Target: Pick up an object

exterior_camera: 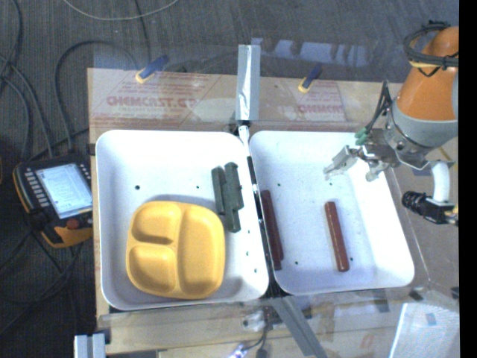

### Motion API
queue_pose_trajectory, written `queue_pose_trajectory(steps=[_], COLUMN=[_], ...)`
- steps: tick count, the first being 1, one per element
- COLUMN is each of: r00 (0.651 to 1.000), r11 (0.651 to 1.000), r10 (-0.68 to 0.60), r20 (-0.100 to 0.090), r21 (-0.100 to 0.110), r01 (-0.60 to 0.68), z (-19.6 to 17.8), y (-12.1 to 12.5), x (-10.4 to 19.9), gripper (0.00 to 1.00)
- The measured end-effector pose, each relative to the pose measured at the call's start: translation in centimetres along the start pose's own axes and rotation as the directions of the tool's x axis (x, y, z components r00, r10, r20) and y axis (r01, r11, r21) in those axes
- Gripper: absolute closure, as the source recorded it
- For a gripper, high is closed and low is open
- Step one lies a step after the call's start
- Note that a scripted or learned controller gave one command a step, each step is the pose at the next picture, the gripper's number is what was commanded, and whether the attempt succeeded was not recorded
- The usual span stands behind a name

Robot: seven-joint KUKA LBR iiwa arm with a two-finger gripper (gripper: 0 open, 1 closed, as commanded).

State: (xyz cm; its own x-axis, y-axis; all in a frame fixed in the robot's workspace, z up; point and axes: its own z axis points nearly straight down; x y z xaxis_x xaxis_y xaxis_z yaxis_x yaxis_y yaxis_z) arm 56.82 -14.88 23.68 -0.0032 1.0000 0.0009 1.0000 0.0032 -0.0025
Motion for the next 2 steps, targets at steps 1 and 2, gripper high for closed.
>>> queue_pose_trajectory(steps=[1,2], r00=[0.992,0.994], r11=[0.992,0.994], r10=[-0.128,-0.108], r20=[0.0,0.007], r21=[0.0,-0.015], r01=[0.128,0.108], z=[9.9,14.6], y=[0.5,-3.2], x=[-2.1,-1.0], gripper=[0.0,0.0])
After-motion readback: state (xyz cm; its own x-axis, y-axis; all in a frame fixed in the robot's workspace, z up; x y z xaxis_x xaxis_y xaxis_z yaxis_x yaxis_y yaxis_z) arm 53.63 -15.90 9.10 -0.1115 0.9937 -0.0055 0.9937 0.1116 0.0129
